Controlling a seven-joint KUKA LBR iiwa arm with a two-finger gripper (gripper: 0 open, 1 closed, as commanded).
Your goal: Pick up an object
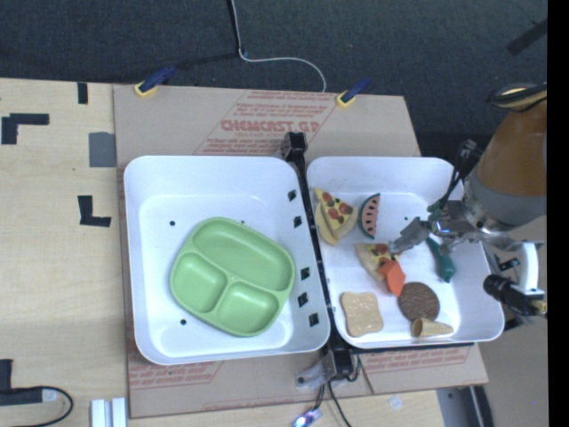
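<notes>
At the near edge of the right bin (462, 334) lie a slice of toast (362, 313), a brown round cookie (418, 301) and a tan cone-shaped piece (433, 329). Beyond them sit an orange carrot (394, 277) touching a yellow wedge (371, 257), with a teal piece (442, 262) to the right. The gripper (418, 236) hovers just above the carrot, fingers spread apart and holding nothing. Farther back are a pizza slice (332, 214) and a watermelon slice (369, 215). The left bin (151, 194) holds a green divided plate (231, 276)
</notes>
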